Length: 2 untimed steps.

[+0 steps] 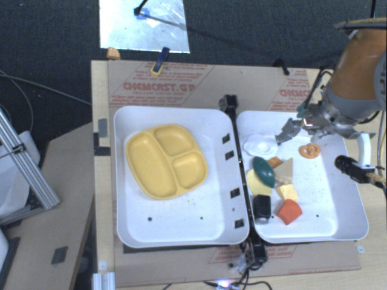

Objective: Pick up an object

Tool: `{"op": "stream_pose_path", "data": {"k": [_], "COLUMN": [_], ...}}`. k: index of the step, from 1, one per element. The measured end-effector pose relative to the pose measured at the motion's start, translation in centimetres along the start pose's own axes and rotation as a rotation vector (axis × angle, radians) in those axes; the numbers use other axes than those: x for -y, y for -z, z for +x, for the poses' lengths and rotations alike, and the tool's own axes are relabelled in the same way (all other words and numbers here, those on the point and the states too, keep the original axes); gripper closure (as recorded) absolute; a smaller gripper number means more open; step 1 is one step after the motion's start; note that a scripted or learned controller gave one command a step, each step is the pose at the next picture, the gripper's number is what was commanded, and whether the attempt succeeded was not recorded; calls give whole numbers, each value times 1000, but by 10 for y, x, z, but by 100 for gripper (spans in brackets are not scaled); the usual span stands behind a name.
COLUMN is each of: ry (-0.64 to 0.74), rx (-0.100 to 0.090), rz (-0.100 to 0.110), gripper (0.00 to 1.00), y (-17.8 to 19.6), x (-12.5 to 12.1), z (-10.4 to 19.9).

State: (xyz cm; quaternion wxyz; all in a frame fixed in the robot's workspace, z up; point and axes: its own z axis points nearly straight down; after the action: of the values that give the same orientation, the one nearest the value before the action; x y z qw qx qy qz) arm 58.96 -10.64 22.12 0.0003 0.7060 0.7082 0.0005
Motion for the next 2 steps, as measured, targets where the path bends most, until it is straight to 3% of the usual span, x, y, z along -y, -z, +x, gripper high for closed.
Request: {"op": "stream_pose_path", "data": {"k": [1,2], "ry": [-2,-3], "rx": [-3,6], "rz": [9,-13], "gripper": [0,0], "y": [-68,-136], "x": [65,88], "z": [22,19]}}
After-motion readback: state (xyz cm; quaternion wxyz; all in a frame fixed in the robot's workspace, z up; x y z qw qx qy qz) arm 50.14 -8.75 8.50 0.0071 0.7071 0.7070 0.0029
